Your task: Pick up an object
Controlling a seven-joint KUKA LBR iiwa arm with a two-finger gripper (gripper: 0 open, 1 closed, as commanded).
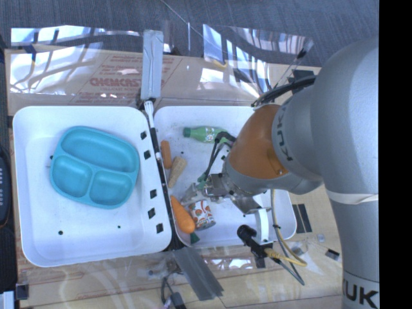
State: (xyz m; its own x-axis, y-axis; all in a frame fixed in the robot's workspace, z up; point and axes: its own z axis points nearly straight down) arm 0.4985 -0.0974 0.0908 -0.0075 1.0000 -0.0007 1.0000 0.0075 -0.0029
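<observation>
Down in the right bin, a carrot lies by the divider, touching a small printed can. Just above them hangs the gripper; its grasp cannot be told. A blue tray sits in the left bin.

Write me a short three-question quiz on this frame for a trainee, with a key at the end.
1. True or false: the blue divided tray lies in the left bin.
2. Which item lies nearest the far wall of the right bin? A) the carrot B) the green bottle C) the printed can
3. Fill in: the claw hovers over the ____ bin.

Key: 1 true. 2 B; the green bottle lies on its side near the far wall, while the carrot and the printed can sit by the near edge. 3 right.
</observation>
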